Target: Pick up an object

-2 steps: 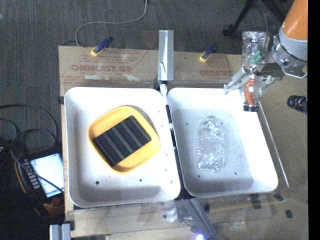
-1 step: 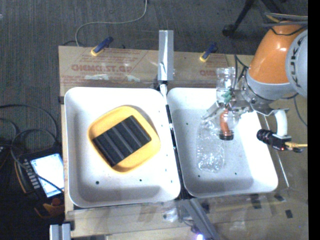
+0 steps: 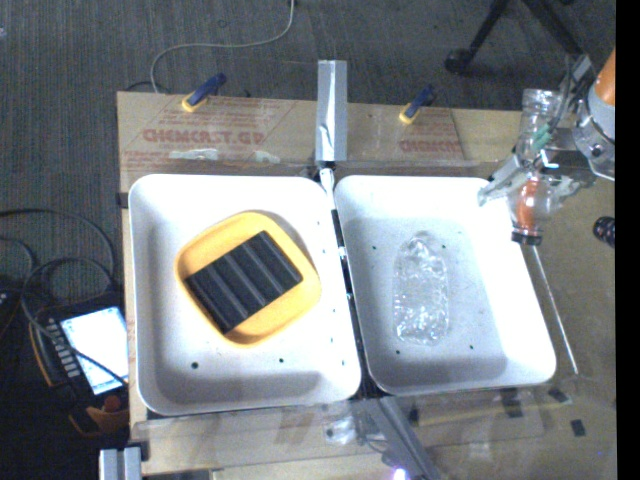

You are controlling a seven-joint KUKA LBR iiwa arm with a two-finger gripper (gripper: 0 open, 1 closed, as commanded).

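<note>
My gripper (image 3: pixel 530 190) hangs over the far right corner of the right bin (image 3: pixel 500 368), at the end of the grey arm (image 3: pixel 598 118) with its orange band. Between its fingers sits a small clear bottle (image 3: pixel 528 208) with an orange tint and a dark cap pointing down, lifted off the bin floor. A crumpled clear plastic piece (image 3: pixel 422 288) lies in the middle of the right bin. In the left bin (image 3: pixel 160 368) rests a yellow object with a black ribbed top (image 3: pixel 248 276).
A metal divider post (image 3: pixel 331 108) stands at the back between the bins. Two blue-and-yellow clamps (image 3: pixel 203 91) hold the cardboard backing. A tablet (image 3: pixel 85 343) and cables lie on the floor at the left.
</note>
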